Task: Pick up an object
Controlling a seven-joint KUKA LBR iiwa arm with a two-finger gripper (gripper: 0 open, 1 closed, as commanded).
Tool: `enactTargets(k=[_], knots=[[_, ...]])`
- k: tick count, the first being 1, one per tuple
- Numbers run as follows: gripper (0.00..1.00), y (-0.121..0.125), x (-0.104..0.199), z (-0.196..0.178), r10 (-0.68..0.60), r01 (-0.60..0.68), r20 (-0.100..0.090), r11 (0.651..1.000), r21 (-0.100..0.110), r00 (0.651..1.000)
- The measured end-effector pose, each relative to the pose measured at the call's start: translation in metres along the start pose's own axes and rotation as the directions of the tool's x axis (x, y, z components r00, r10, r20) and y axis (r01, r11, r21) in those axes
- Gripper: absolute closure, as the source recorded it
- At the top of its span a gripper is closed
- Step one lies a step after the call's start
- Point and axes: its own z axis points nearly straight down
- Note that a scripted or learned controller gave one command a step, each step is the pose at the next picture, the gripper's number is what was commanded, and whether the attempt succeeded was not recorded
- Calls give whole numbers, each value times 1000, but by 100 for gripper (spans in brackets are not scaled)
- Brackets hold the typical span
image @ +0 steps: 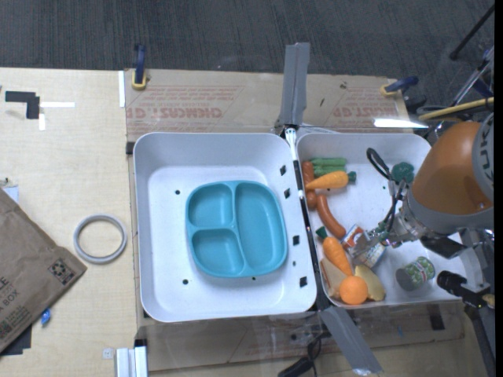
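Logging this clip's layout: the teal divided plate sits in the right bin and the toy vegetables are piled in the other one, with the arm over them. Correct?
Not quite. The camera view shows the teal divided plate in the left bin, not the right. The toy vegetables are piled in the right bin, with the arm over them.

one fixed camera looks down from above the bench at a slant, from some distance. the left bin point(149, 226) sits near the middle of the view, the right bin point(369, 191) just beside it, and dark floor point(196, 18) lies beyond the left bin.
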Motion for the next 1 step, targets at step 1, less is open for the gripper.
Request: enactTargets(k=[1], knots=[[100, 98, 28, -93, 125, -125, 2, 992, -1, 992]])
